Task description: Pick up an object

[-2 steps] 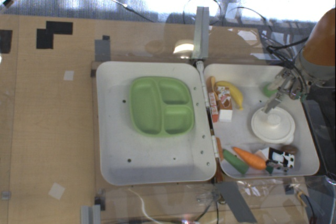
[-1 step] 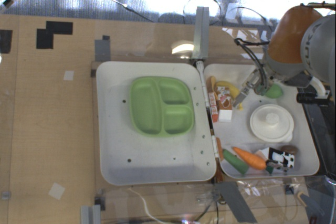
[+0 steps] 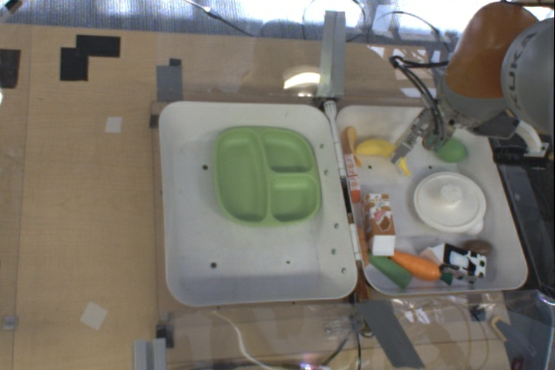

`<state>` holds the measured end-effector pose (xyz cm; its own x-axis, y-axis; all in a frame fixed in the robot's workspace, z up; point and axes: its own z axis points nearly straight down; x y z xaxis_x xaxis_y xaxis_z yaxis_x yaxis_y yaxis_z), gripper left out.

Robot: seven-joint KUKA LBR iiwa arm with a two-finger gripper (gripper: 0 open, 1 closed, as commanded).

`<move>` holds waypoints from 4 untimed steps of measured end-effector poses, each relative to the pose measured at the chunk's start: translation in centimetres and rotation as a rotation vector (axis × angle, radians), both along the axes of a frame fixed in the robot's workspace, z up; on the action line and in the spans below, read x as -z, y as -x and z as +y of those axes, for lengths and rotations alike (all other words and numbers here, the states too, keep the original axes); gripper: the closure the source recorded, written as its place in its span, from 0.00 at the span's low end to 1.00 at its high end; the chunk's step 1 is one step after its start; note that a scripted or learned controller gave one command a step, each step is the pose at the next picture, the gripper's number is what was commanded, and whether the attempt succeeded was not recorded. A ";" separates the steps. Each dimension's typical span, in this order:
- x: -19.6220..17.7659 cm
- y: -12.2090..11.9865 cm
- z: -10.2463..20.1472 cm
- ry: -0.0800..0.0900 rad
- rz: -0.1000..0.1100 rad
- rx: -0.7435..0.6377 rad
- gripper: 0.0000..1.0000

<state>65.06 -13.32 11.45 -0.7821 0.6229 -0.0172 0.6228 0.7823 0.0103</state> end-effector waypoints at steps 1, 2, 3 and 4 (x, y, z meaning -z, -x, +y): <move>-7.6 1.2 10.2 -0.006 0.004 0.017 1.00; -15.6 0.4 10.4 -0.004 0.004 0.093 1.00; -21.5 3.6 2.4 0.002 0.006 -0.026 1.00; -12.1 8.2 3.5 -0.003 0.020 -0.004 1.00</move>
<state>56.81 -9.77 23.57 -0.7848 0.6197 0.0005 0.6197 0.7848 0.0002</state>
